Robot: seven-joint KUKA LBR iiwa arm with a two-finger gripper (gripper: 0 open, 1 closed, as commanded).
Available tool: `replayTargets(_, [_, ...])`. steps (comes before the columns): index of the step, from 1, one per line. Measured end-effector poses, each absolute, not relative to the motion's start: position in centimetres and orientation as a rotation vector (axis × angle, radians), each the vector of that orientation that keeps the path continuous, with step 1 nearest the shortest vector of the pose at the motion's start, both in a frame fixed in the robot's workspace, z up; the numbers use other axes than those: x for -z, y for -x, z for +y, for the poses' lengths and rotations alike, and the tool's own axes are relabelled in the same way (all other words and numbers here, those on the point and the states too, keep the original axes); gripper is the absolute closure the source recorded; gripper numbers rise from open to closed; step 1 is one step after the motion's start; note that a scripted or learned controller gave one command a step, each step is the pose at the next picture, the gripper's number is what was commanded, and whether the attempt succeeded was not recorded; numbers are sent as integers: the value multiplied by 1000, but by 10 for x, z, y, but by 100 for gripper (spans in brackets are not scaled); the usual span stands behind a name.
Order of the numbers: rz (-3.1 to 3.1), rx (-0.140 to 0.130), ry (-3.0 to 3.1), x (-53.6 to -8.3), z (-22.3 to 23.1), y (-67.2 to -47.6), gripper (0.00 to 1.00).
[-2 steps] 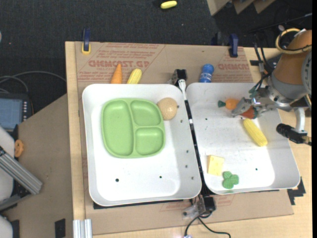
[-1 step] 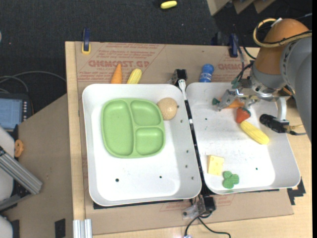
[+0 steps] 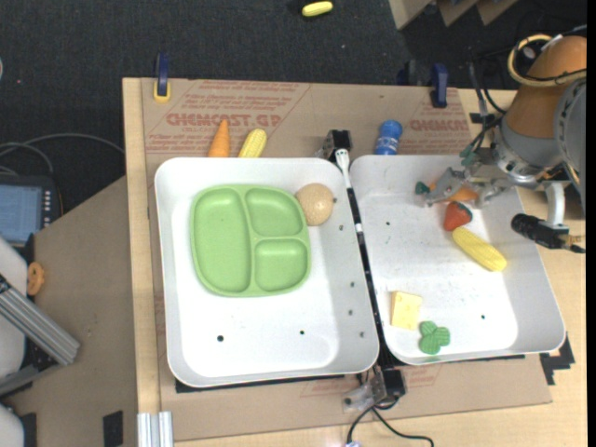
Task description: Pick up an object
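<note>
The right bin (image 3: 521, 324) holds a red fruit-like piece (image 3: 456, 216), a yellow corn cob (image 3: 480, 249), a flat yellow square (image 3: 405, 310) and a green broccoli-like piece (image 3: 432, 337). My gripper (image 3: 440, 189) reaches in from the right and hangs low over the bin's far part. It is just above and left of the red piece, and a bit of orange shows right beside it. The yellow square and the green piece lie near the front edge, well away from the gripper.
The left bin (image 3: 186, 343) carries a green divided plate (image 3: 250, 239) and a tan ball (image 3: 316, 203) at its far right corner. Behind the bins lie a carrot (image 3: 219, 140), a yellow piece (image 3: 252, 142) and a blue bottle (image 3: 388, 138).
</note>
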State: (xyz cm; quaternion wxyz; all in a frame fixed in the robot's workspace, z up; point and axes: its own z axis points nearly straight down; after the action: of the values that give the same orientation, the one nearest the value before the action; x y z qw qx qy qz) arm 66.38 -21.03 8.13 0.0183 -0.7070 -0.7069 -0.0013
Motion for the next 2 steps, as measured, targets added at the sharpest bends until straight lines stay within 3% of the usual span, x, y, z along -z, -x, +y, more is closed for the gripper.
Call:
replayTargets(1, [-2217,-17,2207,-83,-141,-664,0])
replayTargets(2, [-2208,-8,2212,-82,-204,-664,0])
